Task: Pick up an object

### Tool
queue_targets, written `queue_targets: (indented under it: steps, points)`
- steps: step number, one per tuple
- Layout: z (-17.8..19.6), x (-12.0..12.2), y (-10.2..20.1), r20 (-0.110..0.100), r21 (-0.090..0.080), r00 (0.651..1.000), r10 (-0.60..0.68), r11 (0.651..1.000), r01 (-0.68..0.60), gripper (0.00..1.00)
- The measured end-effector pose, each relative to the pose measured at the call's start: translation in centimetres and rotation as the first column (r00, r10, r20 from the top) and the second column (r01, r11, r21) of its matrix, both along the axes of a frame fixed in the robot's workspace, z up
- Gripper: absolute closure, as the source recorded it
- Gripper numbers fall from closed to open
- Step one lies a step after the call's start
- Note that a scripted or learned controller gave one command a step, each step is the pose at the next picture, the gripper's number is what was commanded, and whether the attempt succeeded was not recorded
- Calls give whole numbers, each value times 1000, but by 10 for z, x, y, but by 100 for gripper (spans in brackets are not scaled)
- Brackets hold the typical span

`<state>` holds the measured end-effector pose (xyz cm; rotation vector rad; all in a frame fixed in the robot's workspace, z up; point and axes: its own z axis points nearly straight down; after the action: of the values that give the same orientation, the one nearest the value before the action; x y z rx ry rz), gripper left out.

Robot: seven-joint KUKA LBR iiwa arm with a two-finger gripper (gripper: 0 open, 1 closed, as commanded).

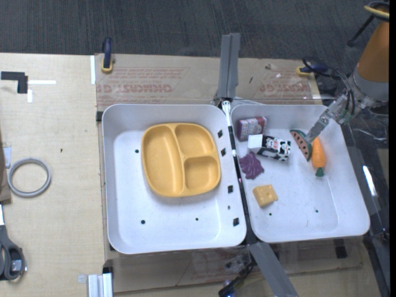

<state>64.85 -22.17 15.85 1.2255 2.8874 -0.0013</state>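
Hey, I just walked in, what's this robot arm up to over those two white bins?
The arm reaches in from the right, its gripper low over the right bin, right by a watermelon slice toy and a carrot. It holds nothing that can be seen. Nearby lie a cow-patterned box, a purple can, purple grapes and a cracker. The left bin holds a yellow divided plate.

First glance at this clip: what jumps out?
The yellow divided plate dominates the left bin, lying alone there. The right bin holds a clutter of small toys: an orange carrot, a watermelon slice, a cow-patterned carton and purple grapes. The gripper hangs by the watermelon slice.
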Motion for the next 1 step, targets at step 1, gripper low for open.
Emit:
queue_targets:
  steps: [1]
  points:
    - [-67, -11, 2, -5, 3, 936, -353, 936, 353, 0]
